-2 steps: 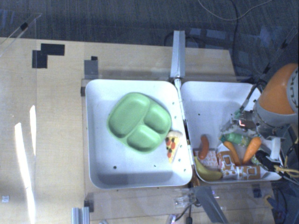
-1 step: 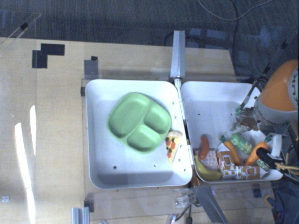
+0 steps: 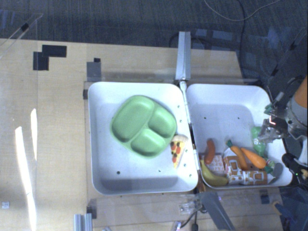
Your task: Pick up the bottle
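Where we look down on the bench, these are the parts we make out:

Bench: pale wood-grain top (image 3: 53,129), flat and matte, with black squared marks near its far left.

Left bin: shallow white tray (image 3: 103,172) with rounded corners and a smooth, slightly glossy floor.

Plate: green plastic plate (image 3: 143,124), rounded, moulded into three soft compartments, lying tilted in the left bin.

Pizza: small toy pizza slice (image 3: 177,149), yellow with red dots, wedge-shaped, just beside the plate's right edge and close to the bin's right wall.

Divider: grey metal bar (image 3: 183,57) running between the two bins at their far end.

Right bin: matching white tray (image 3: 221,105), its far half bare and smooth.

Toys: a heap in the right bin's near corner, with a red sausage (image 3: 210,150), a curved yellow banana (image 3: 213,177), a printed carton (image 3: 240,173) and an orange carrot (image 3: 250,158) lying touching or overlapping.

Bottle: we see a translucent green shape (image 3: 257,134) by the right bin's right wall, just beside the carrot; we take it for the bottle, its outline partly hidden.

Arm: grey with an orange patch (image 3: 302,94) at the right edge.

Gripper: metal tip (image 3: 267,133) low over the right bin, at the bottle; we cannot tell how it is set.
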